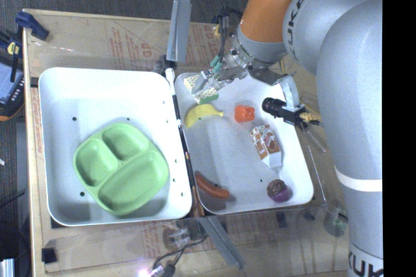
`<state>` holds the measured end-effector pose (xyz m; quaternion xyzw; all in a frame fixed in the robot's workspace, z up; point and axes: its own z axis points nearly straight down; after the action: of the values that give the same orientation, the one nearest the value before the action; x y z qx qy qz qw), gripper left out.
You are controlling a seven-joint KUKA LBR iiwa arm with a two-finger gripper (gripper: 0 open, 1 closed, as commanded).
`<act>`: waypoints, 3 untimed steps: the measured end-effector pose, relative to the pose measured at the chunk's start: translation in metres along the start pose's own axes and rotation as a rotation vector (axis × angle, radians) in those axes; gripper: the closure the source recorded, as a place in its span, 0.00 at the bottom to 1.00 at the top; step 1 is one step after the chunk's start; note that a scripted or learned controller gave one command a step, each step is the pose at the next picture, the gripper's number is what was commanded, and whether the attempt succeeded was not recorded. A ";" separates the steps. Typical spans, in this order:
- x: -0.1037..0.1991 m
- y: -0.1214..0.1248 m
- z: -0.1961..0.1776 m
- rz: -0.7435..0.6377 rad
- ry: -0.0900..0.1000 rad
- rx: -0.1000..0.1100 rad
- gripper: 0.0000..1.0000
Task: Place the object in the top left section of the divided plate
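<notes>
The hand (pixel 211 82) hung low over the far left corner of the right bin (pixel 300 158), its fingers pointed down at a small pale green-and-white item (pixel 205 97) lying against the bin's far wall. Whether the fingers were spread or closed, and whether they had hold of anything, could not be told; the wrist and its fittings crowded that corner.

Which object the task meant was not settled by the scene. By the hand's position it was most likely that pale item, or the yellow banana (pixel 203 114) just near of it. Both looked like toy food, so probably light, rigid and somewhat slick. The banana's curve would suit a grip across its middle, where the fingers could close on its narrow width. The pale item sat close to the wall, which could block one finger.

Elsewhere in the right bin lay an orange piece (pixel 244 114), a brown-and-white carton (pixel 266 144), a sausage (pixel 211 186) at the near left and a dark purple fruit (pixel 278 190) at the near right.

The green divided plate (pixel 121 168) sat well apart in the left bin (pixel 58 93), turned at an angle, with nothing in its sections. Its two small sections faced the far side, and the left of them was the target.
</notes>
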<state>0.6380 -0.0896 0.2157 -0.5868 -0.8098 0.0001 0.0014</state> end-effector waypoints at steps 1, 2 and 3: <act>0.076 -0.045 -0.071 -0.129 -0.002 0.000 1.00; 0.154 -0.037 -0.017 -0.353 -0.001 0.003 1.00; 0.260 -0.057 -0.072 -0.282 -0.003 0.000 1.00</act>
<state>0.5028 0.1395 0.2884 -0.4670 -0.8843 0.0008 0.0001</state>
